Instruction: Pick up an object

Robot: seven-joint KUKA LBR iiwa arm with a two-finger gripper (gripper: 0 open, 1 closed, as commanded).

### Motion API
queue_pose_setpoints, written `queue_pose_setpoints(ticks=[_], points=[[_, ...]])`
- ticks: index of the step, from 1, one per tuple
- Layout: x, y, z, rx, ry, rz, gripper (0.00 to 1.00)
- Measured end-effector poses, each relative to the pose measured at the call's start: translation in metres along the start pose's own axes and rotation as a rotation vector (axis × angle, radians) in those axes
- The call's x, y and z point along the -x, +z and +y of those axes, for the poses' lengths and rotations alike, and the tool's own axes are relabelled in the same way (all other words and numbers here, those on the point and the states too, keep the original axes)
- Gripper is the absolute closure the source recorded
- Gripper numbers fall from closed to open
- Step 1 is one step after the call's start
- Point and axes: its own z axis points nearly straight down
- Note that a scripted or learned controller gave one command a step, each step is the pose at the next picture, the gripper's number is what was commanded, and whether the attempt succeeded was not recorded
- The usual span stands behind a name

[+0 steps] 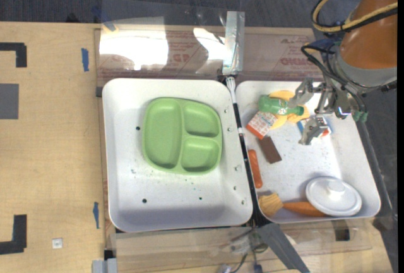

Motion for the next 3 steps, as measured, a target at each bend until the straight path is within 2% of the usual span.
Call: queue_pose_setpoints(ticks=[1, 2, 3], points=[[-0.050, 0.071, 0.001, 0.001, 0.302, 0.006, 0.00], [-0.104, 0.128, 0.007, 0.001, 0.594, -0.002, 0.00], [-0.104, 0.128, 0.007, 0.001, 0.594, -0.002, 0.00]])
